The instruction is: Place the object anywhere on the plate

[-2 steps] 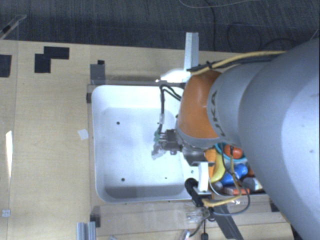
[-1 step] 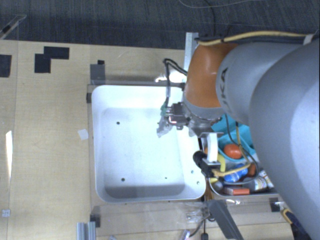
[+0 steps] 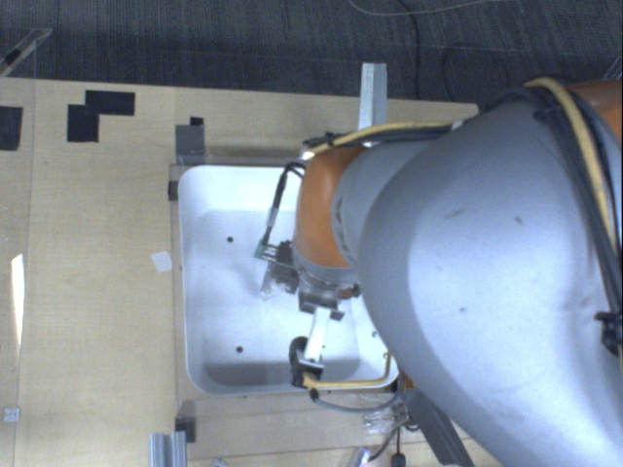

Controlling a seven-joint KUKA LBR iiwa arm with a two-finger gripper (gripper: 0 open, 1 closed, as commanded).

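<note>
Gripper (image 3: 277, 269): low over the middle of the white bin (image 3: 214, 300).
Grip: too hidden to tell if wide or narrow.
Arm (image 3: 467, 261): covers the bin's right side.

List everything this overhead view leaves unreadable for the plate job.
- The second bin: camera view, hidden under the grey arm.
- The plate and the object: their whereabouts cannot be told, because the arm also covers the right part of the white bin.
- The dark specks on that bin's floor: too small to identify.
</note>
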